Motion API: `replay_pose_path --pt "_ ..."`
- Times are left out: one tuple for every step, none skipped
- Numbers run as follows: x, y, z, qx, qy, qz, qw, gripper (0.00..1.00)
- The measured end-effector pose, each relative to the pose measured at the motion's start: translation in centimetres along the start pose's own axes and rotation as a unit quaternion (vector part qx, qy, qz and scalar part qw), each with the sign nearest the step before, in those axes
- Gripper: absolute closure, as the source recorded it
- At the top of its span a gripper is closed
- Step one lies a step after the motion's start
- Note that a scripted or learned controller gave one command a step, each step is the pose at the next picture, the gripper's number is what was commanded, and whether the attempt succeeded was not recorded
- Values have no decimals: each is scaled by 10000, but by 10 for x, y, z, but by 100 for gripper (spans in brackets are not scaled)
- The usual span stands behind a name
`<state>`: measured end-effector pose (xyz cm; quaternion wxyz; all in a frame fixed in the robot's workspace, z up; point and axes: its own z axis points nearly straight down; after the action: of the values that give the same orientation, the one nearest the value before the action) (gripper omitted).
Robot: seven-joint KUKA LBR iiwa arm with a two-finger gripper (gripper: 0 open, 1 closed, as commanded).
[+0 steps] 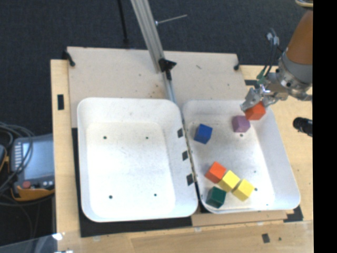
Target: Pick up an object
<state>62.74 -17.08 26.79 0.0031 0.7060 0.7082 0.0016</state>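
Orange-red block (pixel 256 111) sits at the gripper's (pixel 255 103) fingertips, apparently pinched between them, above the right bin's (pixel 279 157) far right corner. Left bin (pixel 131 157) lies well to the gripper's left. Blue cube (pixel 202 133): left of gripper, lower. Orange cube (pixel 215 171), two yellow cubes (pixel 236 185), green cube (pixel 216 196): clustered near the bin's front edge. Purple cube (pixel 240 123): just beside and below the held block. Arm enters from the right, wrist angled down-left. Judgement: grasp made; a straight lift remains.

We see matt, speckled white plastic bins (pixel 131 157), a pale wooden worktop (pixel 58 141), and a ribbed metal rail (pixel 147 25).
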Motion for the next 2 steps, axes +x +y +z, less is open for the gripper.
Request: replay_pose_path --pt "57 2 13 34 14 -14 10000 100" --pt "110 13 23 46 18 -16 10000 100"
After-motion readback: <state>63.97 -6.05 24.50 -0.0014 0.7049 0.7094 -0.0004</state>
